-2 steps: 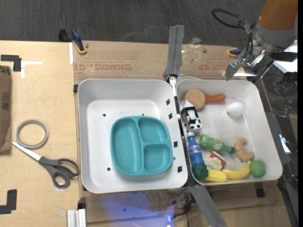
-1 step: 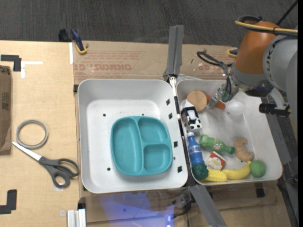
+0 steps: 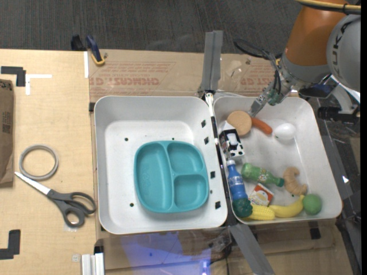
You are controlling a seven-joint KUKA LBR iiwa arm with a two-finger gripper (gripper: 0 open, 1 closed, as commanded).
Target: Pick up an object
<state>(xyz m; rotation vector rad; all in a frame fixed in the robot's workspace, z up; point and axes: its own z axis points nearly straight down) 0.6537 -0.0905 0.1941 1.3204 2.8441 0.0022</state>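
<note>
Right bin (image 3: 321, 153): bare floor mid-right; toys crowd its near edge (bottle (image 3: 234, 179) lines the left wall).

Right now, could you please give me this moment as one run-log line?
phase: approach | gripper: above right bin far end, nothing held | nearest: carrot, round cookie

Dark grey carpet floor (image 3: 172, 7) ran along the top, behind the gripper (image 3: 259, 104). A light wood bench (image 3: 46, 211) lay far to the gripper's left, w/ black tape marks at its edges. On it sat scissors (image 3: 60, 198) & a tape roll (image 3: 38, 161), close together. A brown cardboard sheet (image 3: 143, 76) w/ red print lay just left of the gripper, under the bins. Bluish light glowed (image 3: 172, 256) at bottom centre, well below the gripper.
</note>
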